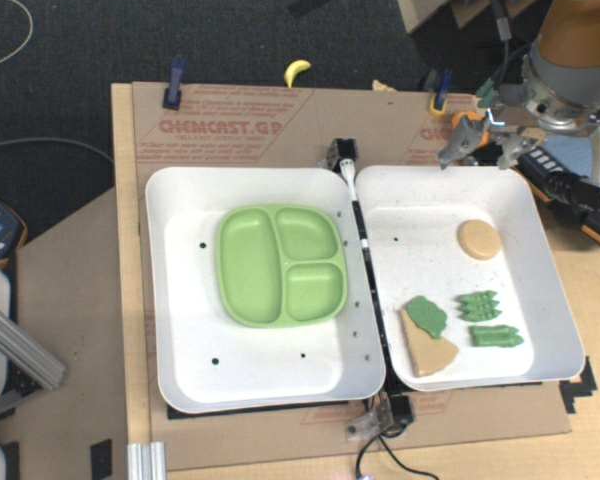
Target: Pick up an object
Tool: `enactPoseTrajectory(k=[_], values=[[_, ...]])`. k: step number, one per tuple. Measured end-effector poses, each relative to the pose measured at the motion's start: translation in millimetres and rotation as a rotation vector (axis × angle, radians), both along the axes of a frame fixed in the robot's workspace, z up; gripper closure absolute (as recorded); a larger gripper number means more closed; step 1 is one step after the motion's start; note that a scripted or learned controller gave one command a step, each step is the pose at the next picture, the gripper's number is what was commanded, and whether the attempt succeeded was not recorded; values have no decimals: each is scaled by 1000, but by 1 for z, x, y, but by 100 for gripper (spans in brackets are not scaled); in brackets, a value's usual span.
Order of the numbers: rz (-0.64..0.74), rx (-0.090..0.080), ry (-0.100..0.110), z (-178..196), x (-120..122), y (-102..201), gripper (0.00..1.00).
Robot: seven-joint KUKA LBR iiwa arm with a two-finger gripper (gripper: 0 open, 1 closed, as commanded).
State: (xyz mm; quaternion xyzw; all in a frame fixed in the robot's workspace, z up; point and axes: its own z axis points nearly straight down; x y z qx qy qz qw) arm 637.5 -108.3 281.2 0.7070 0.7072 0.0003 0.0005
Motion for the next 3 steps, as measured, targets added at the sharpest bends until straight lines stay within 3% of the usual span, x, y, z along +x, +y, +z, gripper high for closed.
enactPoseTrajectory(k=[1,2,3], values=[[-5,4,21,-173,-72,-27,0],[-2,-4,-13,-189,-139,-46,0],[4,6,-11,-190,-132,-114,0]])
